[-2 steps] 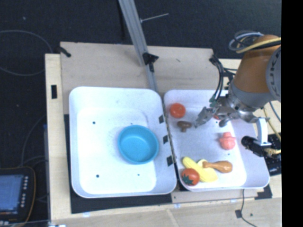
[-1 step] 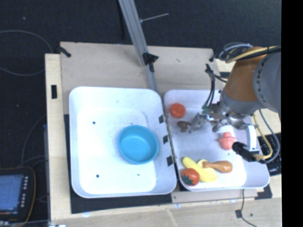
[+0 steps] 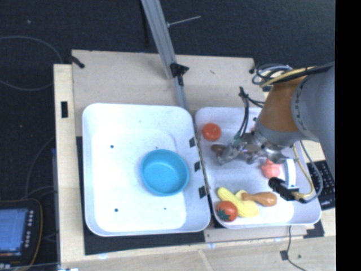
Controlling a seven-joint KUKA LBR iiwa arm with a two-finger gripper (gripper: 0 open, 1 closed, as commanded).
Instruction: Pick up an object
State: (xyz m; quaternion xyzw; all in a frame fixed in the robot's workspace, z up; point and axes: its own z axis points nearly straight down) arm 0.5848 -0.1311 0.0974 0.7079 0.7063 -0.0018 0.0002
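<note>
Two white bins sit side by side on the tabletop (image 3: pixel 65 151): the left bin (image 3: pixel 101 123) holds a blue bowl (image 3: pixel 164 171), well apart from the tool (image 3: pixel 225 153) in the right bin (image 3: pixel 307 212). Whether it is wide or narrow I cannot tell. An orange ball (image 3: pixel 212 131) lies just beside it, a pink piece (image 3: pixel 271 168) further right – a low sweep could knock the ball away, and the yellow fruit (image 3: pixel 240 203) and tomato (image 3: pixel 227 211) crowd the near wall

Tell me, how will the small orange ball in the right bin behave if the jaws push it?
The orange ball looks round and smooth, so it would probably roll away rather than slide. It lies apart from the other toys, on bare floor of the right bin, so little would stop it before the wall. It seems light.
</note>
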